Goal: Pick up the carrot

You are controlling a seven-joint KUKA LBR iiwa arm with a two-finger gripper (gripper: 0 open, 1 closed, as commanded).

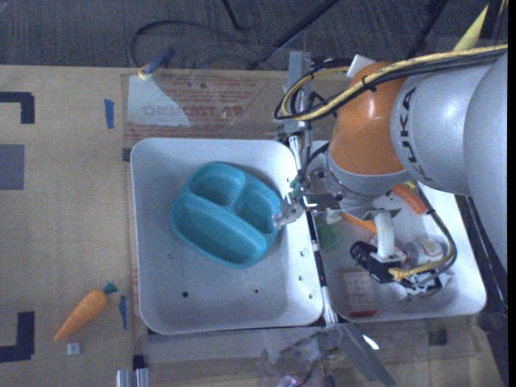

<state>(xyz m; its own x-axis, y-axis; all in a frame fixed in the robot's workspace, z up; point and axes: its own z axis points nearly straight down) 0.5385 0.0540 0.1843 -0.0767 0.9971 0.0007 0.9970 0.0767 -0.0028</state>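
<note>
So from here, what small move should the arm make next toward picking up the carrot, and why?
Probably lift and travel left. The gripper sits at the right edge of the blue divided plate in the left bin, while the carrot lies outside that bin on the bench, at its lower left. Nothing of the carrot is near the gripper.

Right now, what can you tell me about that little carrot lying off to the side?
The carrot looks like a small toy, smooth and probably plastic: an orange tapered body with a dark green stub of leaves at its thick end. It lies flat on the tan bench, outside both bins, just left of the left white bin near its lower corner. It is slanted, leafy end up and to the right, narrow tip down and to the left. Nothing but the bench touches it; a small blue tape strip sits just beside it.
</note>
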